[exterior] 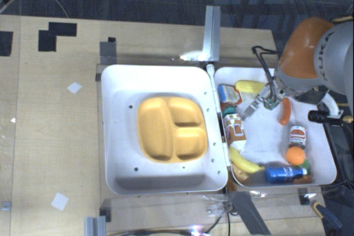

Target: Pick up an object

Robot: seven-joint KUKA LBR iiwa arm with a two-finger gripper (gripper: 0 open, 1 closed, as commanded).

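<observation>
Pale wooden bench boards carry 2 shallow white plastic bins side by side, with dark carpet beyond. Lying in the left bin is a yellow moulded tray with 3 compartments. Objects crowd the right bin: a yellow packet at the far wall, a red-and-blue snack bag and a brown-and-white carton along the left wall, a ripe banana in the near left corner, a blue plastic bottle lying along the near wall, an orange ball just above it, a small red-and-white jar and a red sausage-shaped toy. Reaching in from the right, the grey arm with its orange band holds the 2-finger gripper low over the bin's far half, its slim fingers slightly parted, pointing toward the carton, and nothing between them. The sausage toy lies just right of the wrist.
</observation>
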